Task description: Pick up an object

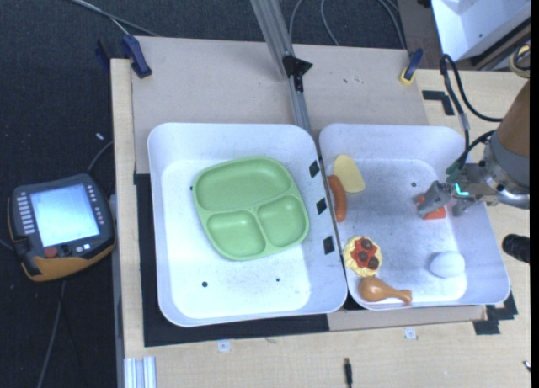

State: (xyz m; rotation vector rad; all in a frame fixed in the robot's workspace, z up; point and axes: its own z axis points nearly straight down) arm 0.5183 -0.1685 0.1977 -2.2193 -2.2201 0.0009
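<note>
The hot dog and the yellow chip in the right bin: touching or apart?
Touching. In the camera view the hot dog lies against the yellow chip's lower left edge, with no bin floor visible between them.

Matt green plastic tray [250, 207]; speckled white plastic bins [168, 235]; wooden bench [210, 79].

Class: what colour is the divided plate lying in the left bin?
Light green: the three-compartment plastic plate, clearest in the camera view.
</note>
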